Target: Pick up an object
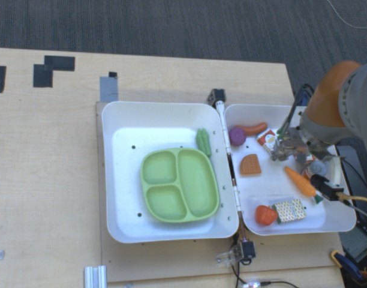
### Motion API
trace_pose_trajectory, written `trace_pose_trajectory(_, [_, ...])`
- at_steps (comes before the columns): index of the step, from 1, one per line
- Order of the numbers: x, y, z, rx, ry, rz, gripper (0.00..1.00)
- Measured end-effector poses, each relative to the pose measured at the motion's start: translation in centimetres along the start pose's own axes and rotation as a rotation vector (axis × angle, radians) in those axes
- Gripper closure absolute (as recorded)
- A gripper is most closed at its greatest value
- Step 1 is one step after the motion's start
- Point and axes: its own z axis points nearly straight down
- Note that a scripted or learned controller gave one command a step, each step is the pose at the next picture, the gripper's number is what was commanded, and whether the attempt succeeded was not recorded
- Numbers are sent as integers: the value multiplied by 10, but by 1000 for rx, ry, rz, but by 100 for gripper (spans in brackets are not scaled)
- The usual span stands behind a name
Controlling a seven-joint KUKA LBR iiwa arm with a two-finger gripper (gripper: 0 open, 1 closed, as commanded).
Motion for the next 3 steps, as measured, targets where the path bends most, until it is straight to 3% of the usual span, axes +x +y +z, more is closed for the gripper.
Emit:
trace_pose_trajectory(1, [1, 0, 0, 1, 1, -1, 0])
trace_pose_trajectory(2, [1, 1, -9, -1, 1, -6, 100])
trace_pose_trajectory(3, [1, 1, -9, 0, 1, -6, 0])
